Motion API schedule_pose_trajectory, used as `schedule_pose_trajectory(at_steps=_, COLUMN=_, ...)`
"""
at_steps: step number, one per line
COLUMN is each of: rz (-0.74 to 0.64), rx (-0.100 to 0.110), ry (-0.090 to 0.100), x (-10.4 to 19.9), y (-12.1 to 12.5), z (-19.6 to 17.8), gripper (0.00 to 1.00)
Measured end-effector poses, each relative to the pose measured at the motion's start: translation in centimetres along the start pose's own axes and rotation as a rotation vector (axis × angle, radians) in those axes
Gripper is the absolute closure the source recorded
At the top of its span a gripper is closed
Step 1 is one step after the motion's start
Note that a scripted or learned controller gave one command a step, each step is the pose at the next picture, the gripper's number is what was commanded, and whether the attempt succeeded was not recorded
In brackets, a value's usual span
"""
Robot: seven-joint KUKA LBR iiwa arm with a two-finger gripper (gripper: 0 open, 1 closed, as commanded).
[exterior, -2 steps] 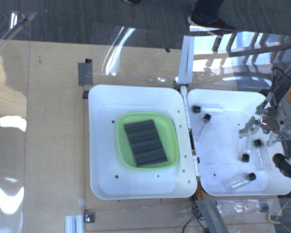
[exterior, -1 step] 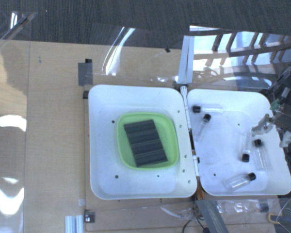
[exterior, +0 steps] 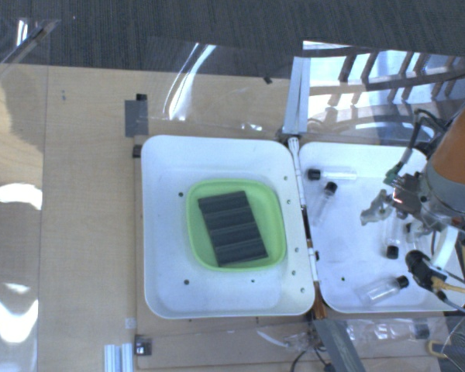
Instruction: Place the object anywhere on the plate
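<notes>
Lying nearest, in right bin: clear vial, black-capped; likely light, rigid, slick, breakable; best taken across mid-barrel. Beyond: gripper, open or closed not discernible. Leftward: green plate bearing ribbed dark block.

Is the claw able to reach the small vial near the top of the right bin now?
Probably yes. The vial lies alone on the bin floor, nothing over it, and the claw hovers just to its right in the same bin.

No text, label, brand, number or sign can be read anywhere; every surface in view appears unmarked.
</notes>
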State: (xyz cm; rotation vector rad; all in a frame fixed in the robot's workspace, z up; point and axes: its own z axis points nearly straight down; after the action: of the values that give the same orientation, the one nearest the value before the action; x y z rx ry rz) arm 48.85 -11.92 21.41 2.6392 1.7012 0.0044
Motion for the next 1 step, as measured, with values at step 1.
schedule_pose_trajectory(at_steps=1, rz=0.120, rx=-0.005, ry=-0.001, x=-4.92, y=6.43, z=-2.83, gripper=0.00)
